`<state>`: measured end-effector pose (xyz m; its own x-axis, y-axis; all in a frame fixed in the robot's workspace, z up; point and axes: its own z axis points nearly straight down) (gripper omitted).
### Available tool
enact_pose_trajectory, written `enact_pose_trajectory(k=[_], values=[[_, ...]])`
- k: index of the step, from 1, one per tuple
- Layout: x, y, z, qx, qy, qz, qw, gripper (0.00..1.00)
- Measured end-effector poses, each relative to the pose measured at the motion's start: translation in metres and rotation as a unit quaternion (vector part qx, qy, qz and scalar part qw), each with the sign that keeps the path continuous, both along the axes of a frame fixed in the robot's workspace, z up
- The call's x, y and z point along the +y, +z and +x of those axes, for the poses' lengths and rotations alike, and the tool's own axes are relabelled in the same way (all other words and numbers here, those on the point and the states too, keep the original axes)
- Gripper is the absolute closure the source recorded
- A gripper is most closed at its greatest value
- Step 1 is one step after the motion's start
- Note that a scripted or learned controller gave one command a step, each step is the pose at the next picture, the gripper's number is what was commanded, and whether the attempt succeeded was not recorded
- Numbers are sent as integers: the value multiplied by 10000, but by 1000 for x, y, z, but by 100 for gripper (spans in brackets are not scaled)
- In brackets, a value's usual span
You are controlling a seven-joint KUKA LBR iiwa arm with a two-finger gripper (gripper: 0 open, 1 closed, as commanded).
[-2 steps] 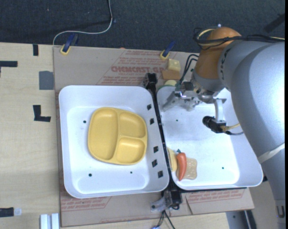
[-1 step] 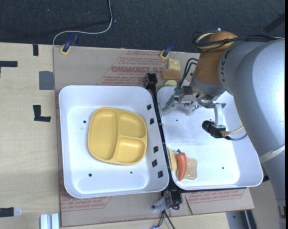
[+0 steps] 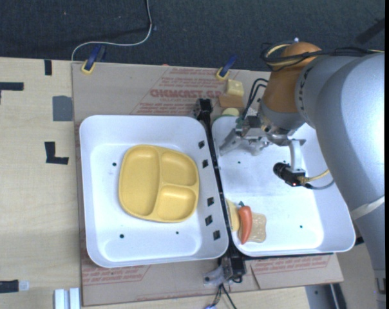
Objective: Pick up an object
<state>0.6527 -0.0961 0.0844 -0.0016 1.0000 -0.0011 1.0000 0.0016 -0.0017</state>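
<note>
A grey arm with an orange band reaches in from the right, its gripper [image 3: 246, 136] low over the far end of the right bin [image 3: 310, 227]; whether its jaws are apart or together cannot be told. An orange carrot-like object [image 3: 245, 223] lies at that bin's near left side. A yellow divided plate [image 3: 158, 183] sits in the left bin [image 3: 98, 172].

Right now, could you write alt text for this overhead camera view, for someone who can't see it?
A grey robot arm reaches from the right over the right white bin, which holds an orange carrot-like toy near its front-left corner. The left white bin holds a yellow divided plate.
</note>
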Motion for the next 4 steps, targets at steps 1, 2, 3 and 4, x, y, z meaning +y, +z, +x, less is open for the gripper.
enact_pose_trajectory(k=[1,2,3,4], values=[[-1,0,15,22,7,-6,10000,0],[2,1,-28,1,-7,0,10000,0],[-7,0,17,-20,6,3,10000,0],[-6,10,16,-5,11,3,10000,100]])
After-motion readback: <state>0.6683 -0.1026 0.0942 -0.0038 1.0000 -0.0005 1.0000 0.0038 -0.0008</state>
